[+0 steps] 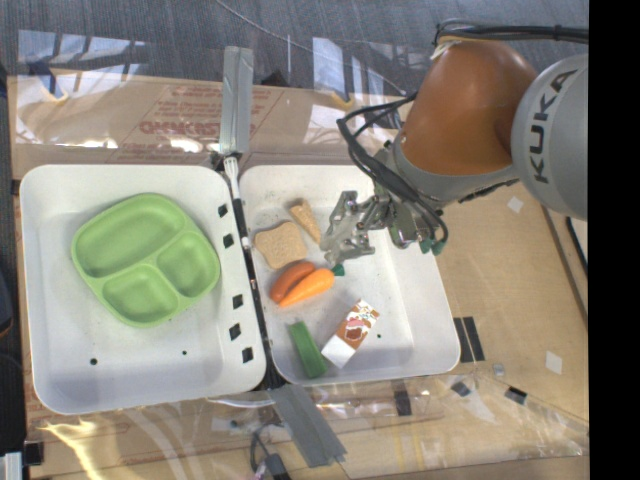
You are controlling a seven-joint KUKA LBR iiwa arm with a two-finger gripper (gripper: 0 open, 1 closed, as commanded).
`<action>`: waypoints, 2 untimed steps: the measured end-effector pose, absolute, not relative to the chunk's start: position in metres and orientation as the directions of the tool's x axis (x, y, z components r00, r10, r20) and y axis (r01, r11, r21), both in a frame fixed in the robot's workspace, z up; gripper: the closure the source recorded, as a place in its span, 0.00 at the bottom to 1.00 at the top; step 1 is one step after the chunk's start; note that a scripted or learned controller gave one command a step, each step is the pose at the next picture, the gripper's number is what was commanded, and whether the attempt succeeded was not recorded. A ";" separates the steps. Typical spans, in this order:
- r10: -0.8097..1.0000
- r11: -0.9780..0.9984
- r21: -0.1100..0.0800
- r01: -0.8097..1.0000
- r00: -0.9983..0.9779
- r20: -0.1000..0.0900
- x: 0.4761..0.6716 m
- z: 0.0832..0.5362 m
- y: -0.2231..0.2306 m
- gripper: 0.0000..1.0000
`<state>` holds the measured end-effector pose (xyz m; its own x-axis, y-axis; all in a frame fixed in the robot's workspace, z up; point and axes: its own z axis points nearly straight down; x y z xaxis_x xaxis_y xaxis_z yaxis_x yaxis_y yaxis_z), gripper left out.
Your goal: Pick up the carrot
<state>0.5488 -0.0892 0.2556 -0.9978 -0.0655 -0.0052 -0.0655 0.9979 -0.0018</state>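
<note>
The orange carrot point(302, 283) lies in the right bin point(425, 318), near its middle, with its green end pointing right. My gripper point(348, 240) hangs just above and to the right of the carrot's green end, pointing down towards the bin floor. It is open with nothing between its fingers. The carrot rests on the bin floor, apart from the gripper.
In the right bin a slice of toast point(279, 244) and a tan stick point(305, 220) lie just behind the carrot. A green block point(307, 349) and a small carton point(351, 333) lie in front of it. The left bin point(50, 348) holds a green divided plate point(146, 258).
</note>
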 end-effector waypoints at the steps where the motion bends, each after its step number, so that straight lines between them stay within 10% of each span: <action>1: 0.016 1.000 0.001 0.016 -1.000 0.006 0.482 0.190 -0.049 1.00; 2: -0.010 1.000 0.001 -0.010 -1.000 -0.005 0.553 0.230 0.007 1.00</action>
<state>0.5533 0.0068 0.2301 -0.9999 -0.0096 -0.0045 -0.0096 1.0000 0.0005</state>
